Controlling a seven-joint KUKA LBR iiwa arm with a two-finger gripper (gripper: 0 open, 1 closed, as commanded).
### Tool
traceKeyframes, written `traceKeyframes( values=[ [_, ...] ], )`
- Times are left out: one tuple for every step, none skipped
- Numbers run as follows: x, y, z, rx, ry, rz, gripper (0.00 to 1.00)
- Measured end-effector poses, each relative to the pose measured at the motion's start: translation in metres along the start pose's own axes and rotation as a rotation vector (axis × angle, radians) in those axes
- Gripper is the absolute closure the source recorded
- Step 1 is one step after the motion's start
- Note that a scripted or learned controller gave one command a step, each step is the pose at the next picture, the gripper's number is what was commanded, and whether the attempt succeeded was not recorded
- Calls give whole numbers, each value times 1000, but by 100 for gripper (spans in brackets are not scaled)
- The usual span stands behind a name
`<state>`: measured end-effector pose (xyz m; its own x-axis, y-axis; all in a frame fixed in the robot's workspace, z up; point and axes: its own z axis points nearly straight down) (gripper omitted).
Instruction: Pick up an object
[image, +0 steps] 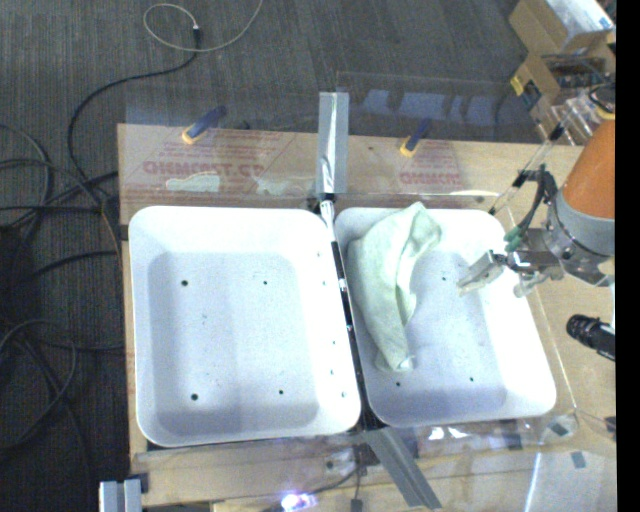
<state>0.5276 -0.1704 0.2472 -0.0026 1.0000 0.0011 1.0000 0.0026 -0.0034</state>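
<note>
A pale green cloth (392, 275) lies crumpled in the left half of the right bin (470, 400), running from the back wall down toward the middle. My gripper (499, 279) hovers over the right side of the same bin, to the right of the cloth and apart from it. Its fingers (478, 272) are spread open and nothing is between them. The grey arm with its orange band (598, 175) comes in from the right edge.
The left bin (240, 320) sits beside the right one, with a dark seam between them. A metal post (333, 140) stands at the back between the bins. Two blue-and-yellow clamps (203, 123) (415, 137) hold the board behind. Cables lie on the floor at left.
</note>
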Motion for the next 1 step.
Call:
traceKeyframes(
  values=[
    [18, 68, 140, 0, -1, -5, 0]
  ],
)
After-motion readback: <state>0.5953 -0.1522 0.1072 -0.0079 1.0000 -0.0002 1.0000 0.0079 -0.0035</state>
